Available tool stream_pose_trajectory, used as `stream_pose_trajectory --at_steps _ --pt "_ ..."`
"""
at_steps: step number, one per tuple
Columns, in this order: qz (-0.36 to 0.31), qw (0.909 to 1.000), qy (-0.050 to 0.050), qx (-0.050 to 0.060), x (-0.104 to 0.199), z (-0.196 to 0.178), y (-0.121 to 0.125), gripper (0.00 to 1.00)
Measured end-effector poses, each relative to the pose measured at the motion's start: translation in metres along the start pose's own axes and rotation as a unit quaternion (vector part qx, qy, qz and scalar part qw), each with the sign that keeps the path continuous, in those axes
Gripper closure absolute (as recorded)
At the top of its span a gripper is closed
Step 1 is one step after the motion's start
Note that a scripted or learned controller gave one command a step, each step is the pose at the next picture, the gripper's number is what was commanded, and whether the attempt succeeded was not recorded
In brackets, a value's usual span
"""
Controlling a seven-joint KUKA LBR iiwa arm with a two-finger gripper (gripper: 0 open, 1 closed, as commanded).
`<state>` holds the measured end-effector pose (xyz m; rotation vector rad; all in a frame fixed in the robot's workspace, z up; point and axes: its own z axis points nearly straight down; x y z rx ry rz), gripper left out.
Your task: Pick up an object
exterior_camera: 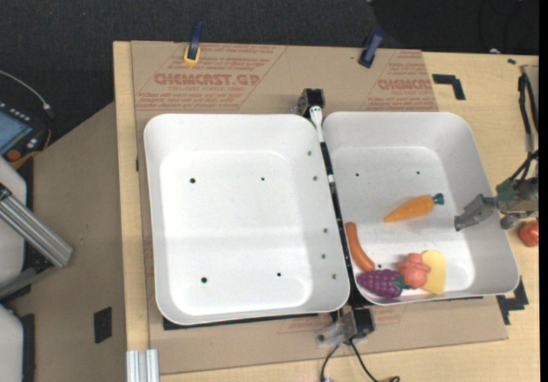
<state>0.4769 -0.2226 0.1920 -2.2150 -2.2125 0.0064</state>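
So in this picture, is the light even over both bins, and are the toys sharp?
Camera view: light fairly even; left bin has a soft shadow across its lower floor; carrot and grapes are slightly soft; the tool at the right bin's edge is blurry.
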Motion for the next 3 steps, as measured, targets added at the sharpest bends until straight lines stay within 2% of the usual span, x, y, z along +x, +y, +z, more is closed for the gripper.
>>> stream_pose_trajectory --at_steps 1,2,3 --pt "0.000 1.0000 -0.001 -0.002 -0.001 0.071 0.001 0.00" --pt "0.000 1.0000 -0.002 -0.004 0.010 0.109 0.003 0.00" --pt "-0.001 1.0000 -0.001 -0.004 0.033 0.108 0.003 0.00"
